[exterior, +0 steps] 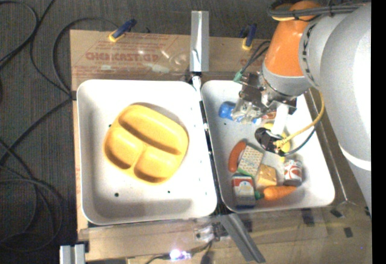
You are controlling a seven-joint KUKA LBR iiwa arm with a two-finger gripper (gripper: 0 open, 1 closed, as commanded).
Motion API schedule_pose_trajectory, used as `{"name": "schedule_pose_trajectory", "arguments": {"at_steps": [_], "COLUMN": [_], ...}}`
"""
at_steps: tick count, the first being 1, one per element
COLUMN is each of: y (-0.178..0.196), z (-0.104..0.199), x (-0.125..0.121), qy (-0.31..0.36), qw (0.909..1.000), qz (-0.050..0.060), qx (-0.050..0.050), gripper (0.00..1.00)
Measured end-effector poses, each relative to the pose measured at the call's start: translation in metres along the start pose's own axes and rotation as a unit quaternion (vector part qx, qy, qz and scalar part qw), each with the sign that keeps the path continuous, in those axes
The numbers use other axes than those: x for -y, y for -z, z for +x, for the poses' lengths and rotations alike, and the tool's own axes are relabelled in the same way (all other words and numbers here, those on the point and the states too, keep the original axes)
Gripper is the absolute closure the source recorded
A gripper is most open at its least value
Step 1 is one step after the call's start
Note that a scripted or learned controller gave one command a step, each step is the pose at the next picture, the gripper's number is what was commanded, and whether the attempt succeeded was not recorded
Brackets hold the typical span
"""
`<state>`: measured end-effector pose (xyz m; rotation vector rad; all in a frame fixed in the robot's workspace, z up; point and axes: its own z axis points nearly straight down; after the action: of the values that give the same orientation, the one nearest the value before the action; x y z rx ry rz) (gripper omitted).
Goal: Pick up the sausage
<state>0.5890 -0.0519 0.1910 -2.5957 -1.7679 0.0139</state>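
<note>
Camera view, from above: we find the sausage (pixel 237 156) lying in the right bin (pixel 319 187), at the left edge of a cluster that includes a carrot (pixel 278 193), a small can (pixel 292 172) and cartons whose labels are too small to read. The gripper (pixel 253 107) hangs over the bin's upper part, near a blue object (pixel 225 110) and apart from the sausage; we cannot tell its state. We judge the pick not yet made. The left bin (pixel 90 196) carries a yellow tray (pixel 146 142). Red lettering on the worktop (pixel 132 55) is illegible.

faint red print on cardboard (pixel 129 58), unreadable
</note>
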Motion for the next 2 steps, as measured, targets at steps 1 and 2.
{"name": "schedule_pose_trajectory", "arguments": {"at_steps": [1, 2], "y": [0.000, -0.022], "z": [0.000, -0.078], "x": [0.000, 0.062], "qy": [0.000, -0.029], "qw": [1.0000, 0.9996], "qz": [0.000, 0.000], "qx": [0.000, -0.002], "gripper": [0.00, 0.00]}}
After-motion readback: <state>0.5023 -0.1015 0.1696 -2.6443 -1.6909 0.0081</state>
